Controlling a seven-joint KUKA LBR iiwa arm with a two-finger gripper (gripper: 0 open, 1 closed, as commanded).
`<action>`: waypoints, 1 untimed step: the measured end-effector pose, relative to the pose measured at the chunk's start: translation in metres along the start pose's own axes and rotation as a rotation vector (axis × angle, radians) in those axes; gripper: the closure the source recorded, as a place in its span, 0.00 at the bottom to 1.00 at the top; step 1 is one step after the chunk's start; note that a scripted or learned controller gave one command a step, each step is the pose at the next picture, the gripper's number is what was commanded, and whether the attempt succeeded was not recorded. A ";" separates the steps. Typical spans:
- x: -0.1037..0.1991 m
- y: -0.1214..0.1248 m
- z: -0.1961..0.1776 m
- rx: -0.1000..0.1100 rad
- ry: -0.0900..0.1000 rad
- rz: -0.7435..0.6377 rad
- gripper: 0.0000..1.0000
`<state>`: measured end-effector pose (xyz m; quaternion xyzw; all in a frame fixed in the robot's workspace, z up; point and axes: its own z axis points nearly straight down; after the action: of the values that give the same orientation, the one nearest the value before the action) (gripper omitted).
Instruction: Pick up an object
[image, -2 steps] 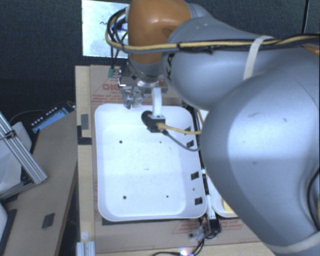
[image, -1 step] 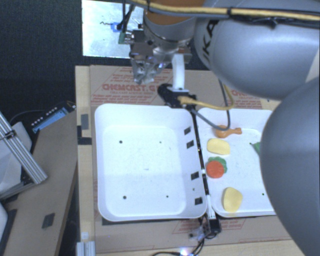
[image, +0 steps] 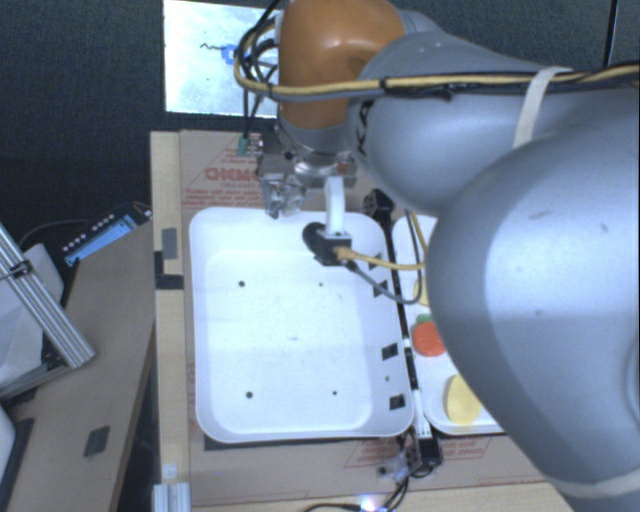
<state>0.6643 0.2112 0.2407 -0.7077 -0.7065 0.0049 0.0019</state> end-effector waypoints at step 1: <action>-0.004 -0.075 0.034 0.000 0.003 -0.003 1.00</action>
<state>0.5885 0.2068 0.2079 -0.7067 -0.7075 0.0037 0.0028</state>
